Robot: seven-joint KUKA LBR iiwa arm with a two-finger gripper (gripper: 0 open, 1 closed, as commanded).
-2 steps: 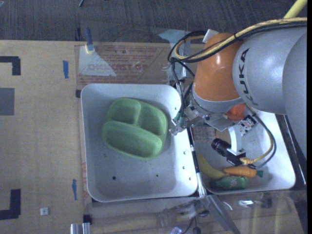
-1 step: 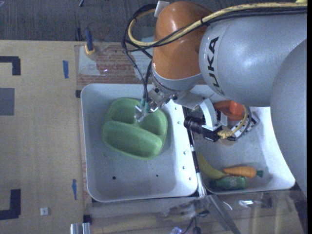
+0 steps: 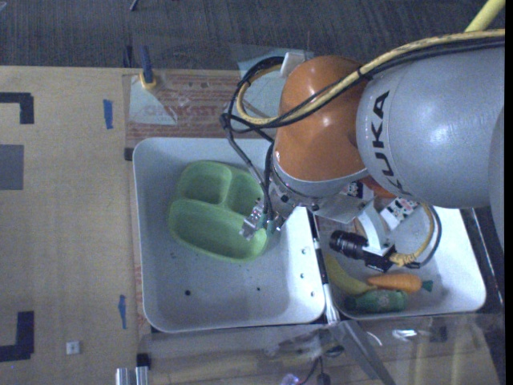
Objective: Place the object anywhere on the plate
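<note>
The gripper (image 3: 258, 221) is seen over the 3 o'clock edge of the green plate (image 3: 215, 208). Its metallic fingertips (image 3: 250, 229) lie close together against the plate's rim; whether they are released or clenched cannot be told, and nothing is seen between them. The plate, divided into compartments, is set in the left bin (image 3: 160, 295), toward that bin's 1 o'clock part. At 1 o'clock from the gripper the orange wrist band (image 3: 317, 127) is seen, and beyond it the grey arm (image 3: 437, 119), entering from 3 o'clock. In the right bin (image 3: 469, 291), well apart from the plate, a carrot (image 3: 394, 281), a green vegetable (image 3: 378, 299) just at its 6 o'clock, and a banana (image 3: 343, 276) at its 9 o'clock are noted.
</note>
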